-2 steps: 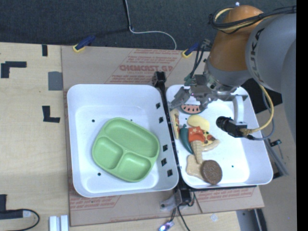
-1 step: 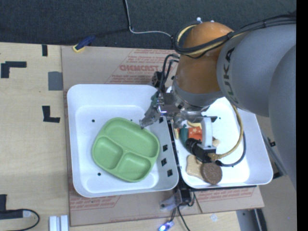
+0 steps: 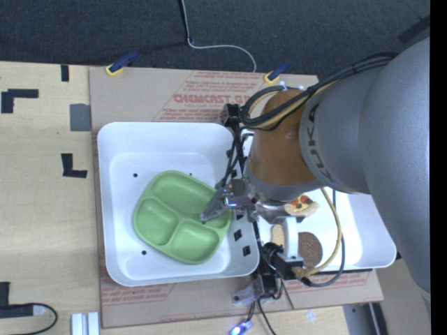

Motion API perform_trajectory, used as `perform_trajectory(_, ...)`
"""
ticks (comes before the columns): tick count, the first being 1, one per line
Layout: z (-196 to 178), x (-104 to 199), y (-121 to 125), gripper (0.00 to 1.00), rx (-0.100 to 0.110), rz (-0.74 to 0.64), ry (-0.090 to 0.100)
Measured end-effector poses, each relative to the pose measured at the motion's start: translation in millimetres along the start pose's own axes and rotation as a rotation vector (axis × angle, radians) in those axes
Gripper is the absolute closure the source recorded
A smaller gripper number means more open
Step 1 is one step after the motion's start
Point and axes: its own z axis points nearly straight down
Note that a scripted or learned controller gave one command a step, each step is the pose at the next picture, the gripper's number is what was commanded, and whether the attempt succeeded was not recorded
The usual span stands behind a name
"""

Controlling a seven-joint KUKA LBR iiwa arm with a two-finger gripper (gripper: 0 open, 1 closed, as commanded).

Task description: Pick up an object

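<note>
Green divided plate [image 3: 174,218] lies in the left bin [image 3: 119,152], lower centre of your frame. The gripper [image 3: 218,208] sits over the plate's right rim; you cannot tell its finger state from here. A brown disc [image 3: 309,248] rests in the right bin [image 3: 370,246].

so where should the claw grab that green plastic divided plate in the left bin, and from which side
Best bet is the raised outer rim of the green plastic divided plate, on its right edge, where the claw already sits. The plate lies flat in the left white bin, so its thin rim is the only part to pinch. Come from above, one finger inside a compartment, one outside. Whether the fingers have closed there is unclear.
</note>
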Motion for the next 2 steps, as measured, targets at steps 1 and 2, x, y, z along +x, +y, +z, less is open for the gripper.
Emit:
perform_trajectory(1, -161, 26, -4, 0.00, -0.028, -0.006, 0.006)
perform_trajectory(2, -10, 96, -7, 0.00, 0.000, -0.007, -0.001)
